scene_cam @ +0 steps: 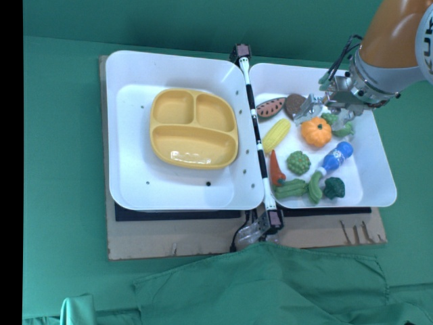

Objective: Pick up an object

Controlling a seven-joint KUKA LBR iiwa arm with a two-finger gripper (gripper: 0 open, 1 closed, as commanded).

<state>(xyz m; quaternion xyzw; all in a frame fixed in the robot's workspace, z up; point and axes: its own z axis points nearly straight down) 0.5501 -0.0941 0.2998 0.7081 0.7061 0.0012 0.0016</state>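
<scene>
Green cloth covers the bench under my two white bins: the left bin [135, 181] holds a yellow divided plate [195, 127], and the right bin [379, 175] holds the toy food. My gripper [316, 105] hangs low over the right bin's far side, just above the orange pumpkin [316, 133] and beside the brown piece [294, 104]. I cannot tell how my jaws stand, and nothing shows between them.

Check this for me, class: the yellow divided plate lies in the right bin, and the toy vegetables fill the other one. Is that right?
Not quite. The camera view shows the yellow divided plate in the left bin; the toy vegetables lie in the right bin.
</scene>
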